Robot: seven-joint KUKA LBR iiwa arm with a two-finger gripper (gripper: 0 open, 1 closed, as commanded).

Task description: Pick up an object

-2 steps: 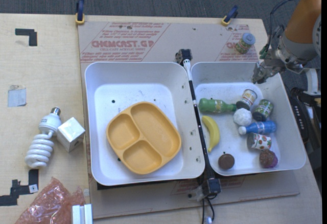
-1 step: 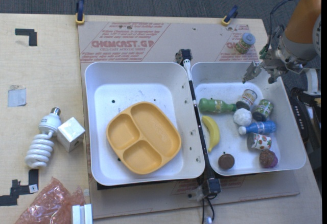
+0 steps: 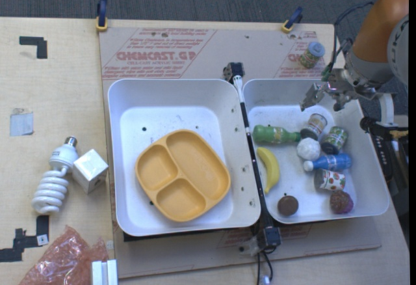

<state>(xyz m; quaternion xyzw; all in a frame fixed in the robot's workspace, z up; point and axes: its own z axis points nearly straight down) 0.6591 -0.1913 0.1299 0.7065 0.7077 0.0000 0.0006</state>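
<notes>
My gripper (image 3: pixel 323 99) hovers over the back of the right bin (image 3: pixel 260 92), above a small brown-labelled can (image 3: pixel 315 126). Its fingers stand spread, with nothing between them. In that bin lie a green bottle (image 3: pixel 276 135), a banana (image 3: pixel 270 168), a white ball (image 3: pixel 309 148), a green can (image 3: pixel 334 139), a blue bottle (image 3: pixel 328 162), a patterned can (image 3: pixel 330 180), a brown ball (image 3: pixel 288 204) and a dark red fruit (image 3: pixel 341 202). The arm's orange band (image 3: pixel 383 23) is at the upper right.
The left bin (image 3: pixel 123 114) holds a yellow divided plate (image 3: pixel 182 175). A small jar (image 3: pixel 314 53) stands on the board behind the right bin. On the bench at left lie a spiral light bulb (image 3: pixel 55 176), a white cube (image 3: pixel 90 170) and a red mesh bag (image 3: pixel 65 257).
</notes>
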